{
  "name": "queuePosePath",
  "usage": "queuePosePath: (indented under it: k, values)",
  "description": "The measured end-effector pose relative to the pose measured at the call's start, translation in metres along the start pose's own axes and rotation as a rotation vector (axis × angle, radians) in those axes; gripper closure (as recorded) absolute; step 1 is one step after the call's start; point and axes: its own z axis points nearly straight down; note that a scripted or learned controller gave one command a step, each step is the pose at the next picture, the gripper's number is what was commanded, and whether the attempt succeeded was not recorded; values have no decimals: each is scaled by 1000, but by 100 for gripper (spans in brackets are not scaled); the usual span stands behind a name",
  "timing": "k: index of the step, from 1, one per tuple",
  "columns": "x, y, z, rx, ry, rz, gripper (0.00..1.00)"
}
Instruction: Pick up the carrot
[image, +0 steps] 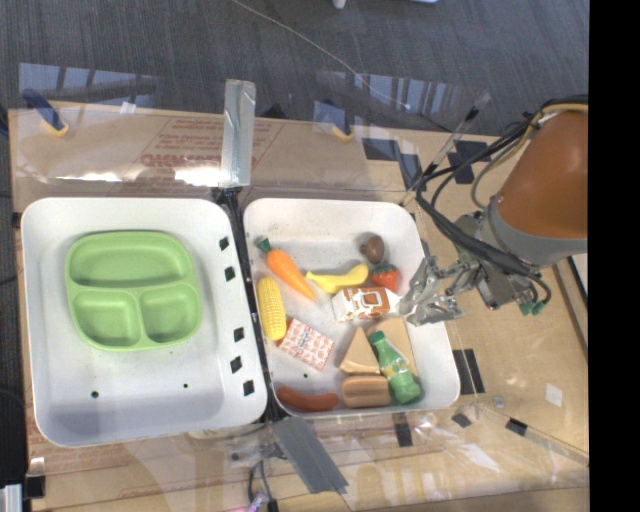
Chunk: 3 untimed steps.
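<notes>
1. The jaws (428, 296) hang at the right rim of the right bin (330, 215), a tangle of shiny metal and cable against the white wall; whether they are open or closed cannot be told, and nothing can be seen between them.
2. The arm (545, 180) is cut off by the right edge, so just its orange band and grey wrist appear, with black cables looping off toward the top.
3. The carrot (287, 269) lies in the upper left of the right bin, orange with a green tip pointing up-left, well apart from the jaws. Its lower end lies close to a banana (338, 278), and a corn cob (270, 308) lies just below it.
4. The rest of that bin is crowded: a brown round item (372, 246), a red fruit (386, 278) partly behind a small printed carton (361, 302), a patterned packet (306, 343), a tan wedge (362, 350), a green bottle (394, 366) and a sausage (309, 400) by a bun-like item (365, 391). Several overlap, so their outlines are hard to separate.
5. The left bin (60, 400) holds a green divided tray (133, 290).
6. The desk (120, 150) is brown board under glare-streaked clear sheeting, held with tape. Dark carpet-like floor runs along the top.
</notes>
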Motion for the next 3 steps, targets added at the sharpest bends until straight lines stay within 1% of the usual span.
queuePosePath:
  k: [1, 2, 3]
  values:
    - [6, -5, -143, 20, -20, -145, 100]
    - [15, 15, 24, -1, 0, -282, 100]
    - [0, -6, -131, 17, -16, -238, 100]
